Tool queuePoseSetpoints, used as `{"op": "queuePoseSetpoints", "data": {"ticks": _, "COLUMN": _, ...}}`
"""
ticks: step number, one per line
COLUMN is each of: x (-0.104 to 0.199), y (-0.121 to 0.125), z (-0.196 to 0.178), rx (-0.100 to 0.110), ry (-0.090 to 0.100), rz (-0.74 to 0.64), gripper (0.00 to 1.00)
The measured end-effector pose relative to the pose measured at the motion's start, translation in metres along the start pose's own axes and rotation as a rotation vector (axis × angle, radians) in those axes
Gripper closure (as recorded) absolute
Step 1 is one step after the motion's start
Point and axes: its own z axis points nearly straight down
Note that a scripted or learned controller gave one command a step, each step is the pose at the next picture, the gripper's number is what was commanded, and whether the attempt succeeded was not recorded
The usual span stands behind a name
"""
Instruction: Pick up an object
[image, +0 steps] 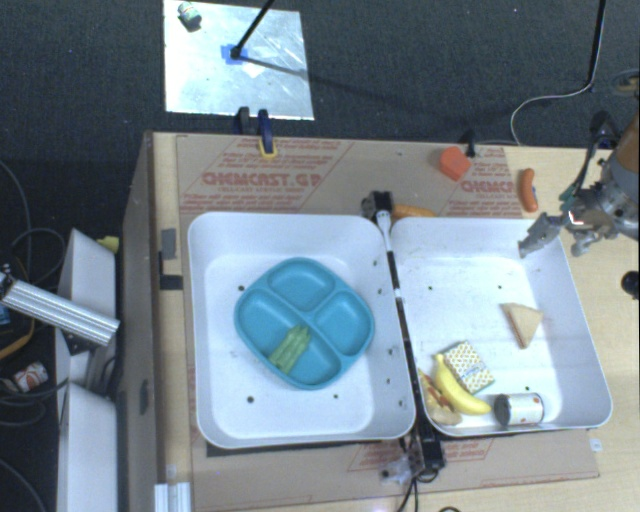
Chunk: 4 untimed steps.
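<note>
The claw (556, 228) is at the right side of the picture, over the top right corner of the right bin (470, 260). One grey finger (535, 236) points down and to the left, just past the bin's top edge. The other finger is hard to see, so it is not clear if the claw is open or closed. Nothing can be seen between its fingers.

The things to pick from lie lower down in the right bin. A tan wedge (523, 322) that looks like a slice of bread sits near the right wall, below the claw and apart from it. A banana (458, 390) lies in the lower left part of that bin. A small box with a checked pattern (468, 366) sits just beside the banana, on its upper right. A small can (518, 408) lies on its side near the bottom edge, right of the banana. These three are well apart from the claw.

The left bin (230, 260) holds a blue plate (304, 322) with four sections. A green thing (290, 348) lies in the plate's lower section.

On the table (330, 165) above the bins sit an orange block (454, 163) and an orange sausage-shaped toy (527, 190).
</note>
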Motion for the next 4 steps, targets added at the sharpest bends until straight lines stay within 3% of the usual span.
{"op": "queuePoseSetpoints", "data": {"ticks": 1, "x": 0.001, "y": -0.03, "z": 0.042, "rx": 0.004, "ry": 0.002, "rz": 0.0, "gripper": 0.0}}
{"op": "queuePoseSetpoints", "data": {"ticks": 2, "x": 0.001, "y": -0.03, "z": 0.069, "rx": 0.003, "ry": 0.001, "rz": 0.0, "gripper": 0.0}}
{"op": "queuePoseSetpoints", "data": {"ticks": 3, "x": 0.001, "y": -0.039, "z": 0.13, "rx": 0.004, "ry": 0.002, "rz": 0.0, "gripper": 0.0}}
{"op": "queuePoseSetpoints", "data": {"ticks": 4, "x": 0.0, "y": -0.037, "z": 0.119, "rx": 0.0, "ry": 0.0, "rz": -0.001, "gripper": 1.0}}
